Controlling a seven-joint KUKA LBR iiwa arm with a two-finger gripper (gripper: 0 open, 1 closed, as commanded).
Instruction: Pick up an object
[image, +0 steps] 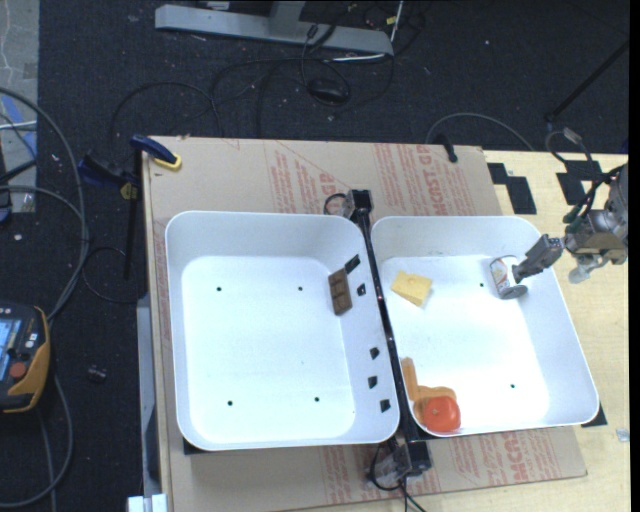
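The claw (548, 250) comes in from the right over the far right part of the right bin (560, 330), just beside a small silvery object (505, 277); I cannot tell whether it grips anything. A yellow block (412, 288) lies near the bin's far left. An orange-red object (437, 408) sits in its near left corner. A brown piece (340, 292) leans on the left bin's (200, 330) right wall.

We see a bench topped with brown printed cardboard (420, 180), bearing two shallow white bins side by side: the left bin (265, 400) and the right bin (520, 380).
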